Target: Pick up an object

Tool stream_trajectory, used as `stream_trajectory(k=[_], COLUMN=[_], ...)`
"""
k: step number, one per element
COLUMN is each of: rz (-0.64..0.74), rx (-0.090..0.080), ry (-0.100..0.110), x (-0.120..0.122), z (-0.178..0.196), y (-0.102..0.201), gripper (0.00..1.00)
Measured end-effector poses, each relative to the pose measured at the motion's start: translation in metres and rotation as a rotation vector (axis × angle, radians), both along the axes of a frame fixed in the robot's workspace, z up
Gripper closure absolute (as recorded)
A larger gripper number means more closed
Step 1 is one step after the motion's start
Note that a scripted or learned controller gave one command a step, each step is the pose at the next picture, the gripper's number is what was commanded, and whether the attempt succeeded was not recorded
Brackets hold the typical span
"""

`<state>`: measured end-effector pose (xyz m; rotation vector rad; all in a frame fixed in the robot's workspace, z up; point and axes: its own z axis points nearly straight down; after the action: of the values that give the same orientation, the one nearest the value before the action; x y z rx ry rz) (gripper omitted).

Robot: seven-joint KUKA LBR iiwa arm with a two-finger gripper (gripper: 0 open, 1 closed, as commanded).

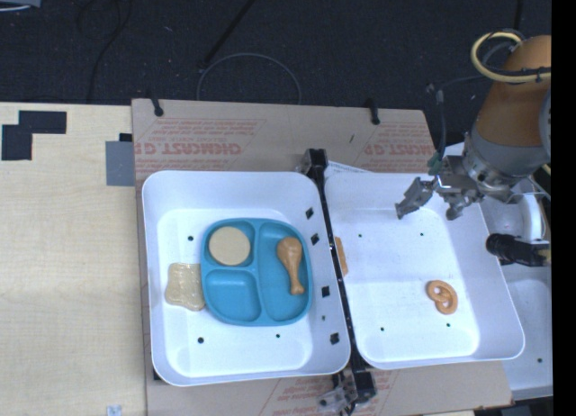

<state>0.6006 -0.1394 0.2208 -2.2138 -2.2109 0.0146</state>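
Note:
A brown pretzel lies in the right bin, near its right side. My gripper hangs above the upper right part of that bin, its two fingers spread apart with nothing between them. It is well above and slightly left of the pretzel. In the left bin sits a blue divided tray with a round tan cookie and a chicken drumstick in its compartments. A pale slice of bread lies against the tray's left edge.
A small tan item rests at the right bin's left wall, by the black divider between the bins. The arm's grey body and orange band stand over the bench's right edge. Cardboard lies under both bins.

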Motion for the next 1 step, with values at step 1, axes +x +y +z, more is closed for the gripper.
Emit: stream_trajectory(k=[1], rz=[0.002], rx=[-0.002], ry=[-0.012], x=[0.0026], z=[0.0074], y=[-0.0002], gripper=[0.0])
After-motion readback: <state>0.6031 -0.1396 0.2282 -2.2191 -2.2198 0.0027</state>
